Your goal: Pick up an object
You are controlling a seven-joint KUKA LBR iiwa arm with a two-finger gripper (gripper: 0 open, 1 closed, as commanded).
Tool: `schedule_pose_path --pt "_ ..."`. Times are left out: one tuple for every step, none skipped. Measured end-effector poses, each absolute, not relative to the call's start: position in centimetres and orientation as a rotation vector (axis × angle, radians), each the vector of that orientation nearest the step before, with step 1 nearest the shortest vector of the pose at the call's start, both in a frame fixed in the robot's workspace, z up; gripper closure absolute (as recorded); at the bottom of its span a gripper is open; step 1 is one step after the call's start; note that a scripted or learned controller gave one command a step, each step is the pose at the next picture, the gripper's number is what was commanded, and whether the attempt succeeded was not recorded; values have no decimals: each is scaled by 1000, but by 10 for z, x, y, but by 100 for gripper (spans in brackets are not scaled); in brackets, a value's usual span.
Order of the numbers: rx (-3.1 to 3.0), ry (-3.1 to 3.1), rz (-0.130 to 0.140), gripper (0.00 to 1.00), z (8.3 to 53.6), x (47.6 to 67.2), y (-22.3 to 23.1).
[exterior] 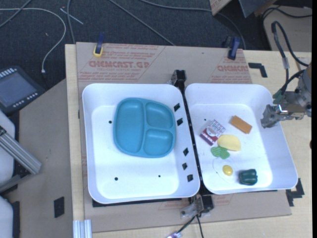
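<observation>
One gripper [271, 114] hangs over the right rim of the right bin [277, 148], at the end of the arm that reaches in from the right; nothing shows in its grasp, and its own state cannot be told from this slant. Everything worth picking lies to its left and toward the near edge of that bin. Nearest is the orange block [240, 124], just left of the tool and a little lower in the view, its long axis running slantwise from upper left to lower right. Farther left sits a red-and-white packet [213, 131], with a yellow lemon-like piece [229, 143] and a green leafy piece [220, 152] touching or nearly touching beneath it. Nearer the front wall lie a small yellow ball [227, 170] and a dark green pepper [247, 177], close beside each other. By my judgement the orange block is the easiest target: a short move leftward and down, with the fingers set across its narrow width. The left bin [99, 133] holds a blue divided plate [145, 127], well apart from the tool.
</observation>
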State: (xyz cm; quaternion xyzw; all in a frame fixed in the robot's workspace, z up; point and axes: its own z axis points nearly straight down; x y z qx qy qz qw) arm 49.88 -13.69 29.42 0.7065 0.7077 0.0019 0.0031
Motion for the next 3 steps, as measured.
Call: schedule_pose_path --pt "2216 2230 1 100 286 508 -77" --pt "2215 2229 3 100 283 521 -25" --pt "2216 2228 2 100 269 542 20"
